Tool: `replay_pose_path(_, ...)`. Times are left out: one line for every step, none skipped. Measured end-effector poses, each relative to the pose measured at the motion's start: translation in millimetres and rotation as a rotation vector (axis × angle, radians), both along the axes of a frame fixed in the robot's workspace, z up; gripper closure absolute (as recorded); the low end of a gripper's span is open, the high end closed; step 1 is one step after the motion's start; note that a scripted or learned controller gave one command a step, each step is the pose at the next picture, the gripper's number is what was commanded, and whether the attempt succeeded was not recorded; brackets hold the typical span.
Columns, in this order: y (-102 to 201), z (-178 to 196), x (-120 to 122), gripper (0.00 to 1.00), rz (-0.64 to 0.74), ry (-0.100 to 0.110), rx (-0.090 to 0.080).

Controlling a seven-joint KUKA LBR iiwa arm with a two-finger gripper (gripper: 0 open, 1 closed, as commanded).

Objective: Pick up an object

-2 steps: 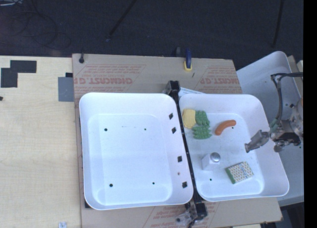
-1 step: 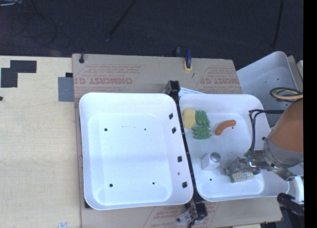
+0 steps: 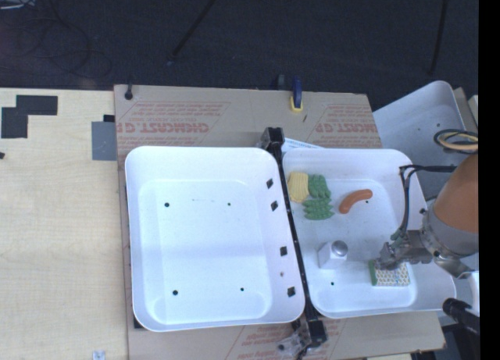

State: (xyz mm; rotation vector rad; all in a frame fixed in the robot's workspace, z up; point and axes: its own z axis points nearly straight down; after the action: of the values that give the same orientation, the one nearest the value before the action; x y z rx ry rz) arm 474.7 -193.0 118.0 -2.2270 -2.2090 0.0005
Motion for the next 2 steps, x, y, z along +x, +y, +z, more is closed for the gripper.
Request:
replay_pose_path(53.1,168.2,58.9,1.0,0.016,-0.022,-0.005)
replay_pose_path(-25.6,144.3,-2.6,1.0,-0.001,0.002,-0.005)
